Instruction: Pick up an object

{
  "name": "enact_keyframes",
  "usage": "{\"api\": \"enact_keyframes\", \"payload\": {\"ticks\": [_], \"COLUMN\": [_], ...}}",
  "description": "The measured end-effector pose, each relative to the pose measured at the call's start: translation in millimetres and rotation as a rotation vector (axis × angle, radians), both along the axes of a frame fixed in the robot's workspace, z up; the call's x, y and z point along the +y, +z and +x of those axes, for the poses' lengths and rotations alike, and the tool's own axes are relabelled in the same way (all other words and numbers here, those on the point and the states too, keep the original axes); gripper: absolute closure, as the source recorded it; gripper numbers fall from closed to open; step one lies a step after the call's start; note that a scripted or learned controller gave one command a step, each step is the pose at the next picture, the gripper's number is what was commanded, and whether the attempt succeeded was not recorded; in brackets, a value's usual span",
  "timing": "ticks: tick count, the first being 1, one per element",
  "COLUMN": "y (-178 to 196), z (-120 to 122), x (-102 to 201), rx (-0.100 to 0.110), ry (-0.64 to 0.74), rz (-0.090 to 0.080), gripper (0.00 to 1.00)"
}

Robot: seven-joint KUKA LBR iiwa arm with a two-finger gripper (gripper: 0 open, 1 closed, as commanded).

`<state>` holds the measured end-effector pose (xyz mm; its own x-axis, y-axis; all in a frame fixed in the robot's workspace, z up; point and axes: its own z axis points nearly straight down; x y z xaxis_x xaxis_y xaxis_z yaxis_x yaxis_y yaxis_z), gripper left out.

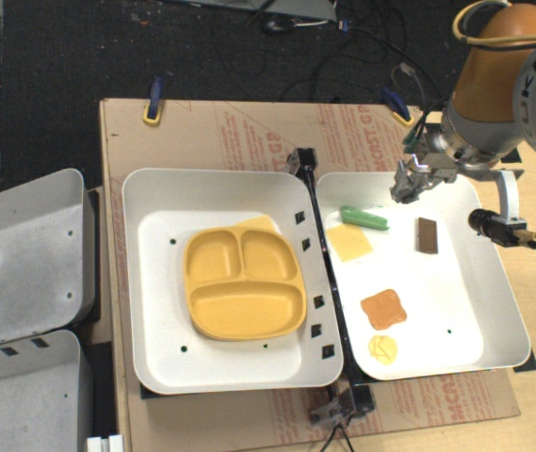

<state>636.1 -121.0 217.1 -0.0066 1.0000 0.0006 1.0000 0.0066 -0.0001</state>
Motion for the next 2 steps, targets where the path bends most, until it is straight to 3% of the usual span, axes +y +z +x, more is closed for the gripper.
{"api": "enact_keyframes", "payload": {"ticks": [2], "y": [20.3], "z": [2.1], "x": [108.4], "rx": [-0.002], "ry": [0.001], "rz": [0.000], "gripper": [1.00]}}
